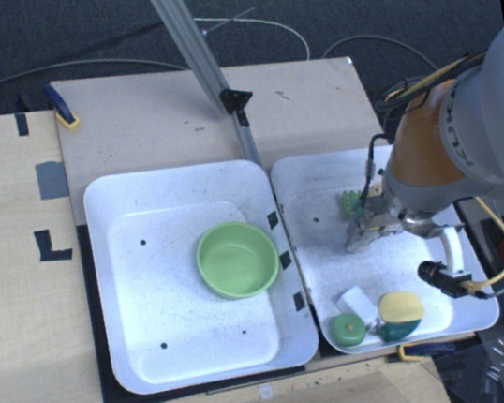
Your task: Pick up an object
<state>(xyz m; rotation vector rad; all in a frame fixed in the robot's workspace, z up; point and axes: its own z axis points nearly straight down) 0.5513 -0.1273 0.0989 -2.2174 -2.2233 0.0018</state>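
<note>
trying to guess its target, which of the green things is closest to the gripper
The small green object in the right bin, right beside the gripper. The green bowl sits in the left bin, and the round green piece lies at the right bin's near edge.

We see open floor across most of the left bin (120, 264) around the green bowl (238, 260). In the right bin (319, 233), a green ball (349, 329), white block (356, 303) and yellow sponge (401, 308) crowd the near corner, while the arm (434, 153) blocks its right side.
</note>
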